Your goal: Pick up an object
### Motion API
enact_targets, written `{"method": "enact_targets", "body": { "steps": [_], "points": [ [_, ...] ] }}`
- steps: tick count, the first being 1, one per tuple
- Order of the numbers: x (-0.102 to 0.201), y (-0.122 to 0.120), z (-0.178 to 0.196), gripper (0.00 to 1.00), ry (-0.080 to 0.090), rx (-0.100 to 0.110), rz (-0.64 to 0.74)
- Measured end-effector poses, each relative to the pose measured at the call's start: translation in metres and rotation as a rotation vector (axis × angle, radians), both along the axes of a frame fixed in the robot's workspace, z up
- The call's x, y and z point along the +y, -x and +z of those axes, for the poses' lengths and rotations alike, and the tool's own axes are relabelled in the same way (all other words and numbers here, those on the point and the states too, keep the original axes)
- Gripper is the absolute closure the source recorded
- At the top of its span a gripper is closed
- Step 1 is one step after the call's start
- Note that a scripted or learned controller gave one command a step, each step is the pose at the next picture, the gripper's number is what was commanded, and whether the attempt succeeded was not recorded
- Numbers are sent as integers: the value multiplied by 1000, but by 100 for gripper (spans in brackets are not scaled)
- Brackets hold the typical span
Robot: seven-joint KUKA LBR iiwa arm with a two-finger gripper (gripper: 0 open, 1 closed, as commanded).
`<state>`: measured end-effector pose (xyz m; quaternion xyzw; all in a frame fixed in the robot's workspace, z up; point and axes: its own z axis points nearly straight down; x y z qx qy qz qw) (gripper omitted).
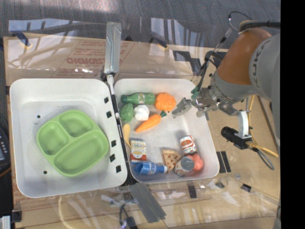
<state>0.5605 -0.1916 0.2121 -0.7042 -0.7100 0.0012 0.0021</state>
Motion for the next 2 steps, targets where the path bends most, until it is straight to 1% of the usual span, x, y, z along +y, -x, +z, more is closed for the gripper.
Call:
{"method": "enact_targets", "body": {
  "steps": [1, 2],
  "points": [
    [86, -9, -45, 0, 0, 2, -56],
    [70, 7, -55, 0, -2, 1, 275]
  ]
}}
